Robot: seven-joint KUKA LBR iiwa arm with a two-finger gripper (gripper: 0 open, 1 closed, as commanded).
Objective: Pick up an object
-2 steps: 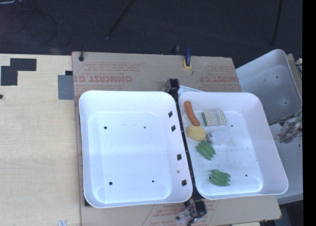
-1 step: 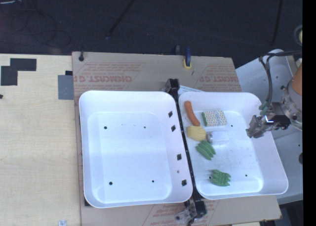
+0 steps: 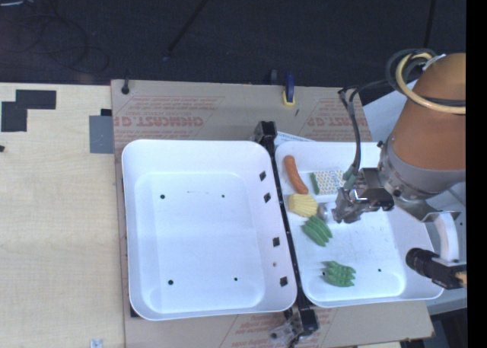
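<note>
The grey arm's two-finger gripper (image 3: 344,212) hangs low over the right-hand shallow white bin (image 3: 380,282), near its middle; whether it is open or closed cannot be told, and nothing shows clamped in it. Just beside it lie a yellow corn-like piece (image 3: 302,205) and a green leafy piece (image 3: 317,230). An orange carrot-shaped piece (image 3: 295,174) lies toward the bin's far left corner. A second green piece (image 3: 338,273) rests near the bin's front edge.

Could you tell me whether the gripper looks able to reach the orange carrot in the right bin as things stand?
Probably yes. The carrot lies uncovered near the right bin's far left corner, apart from the corn. The gripper hovers nearby inside the same bin, with nothing between them.
</note>
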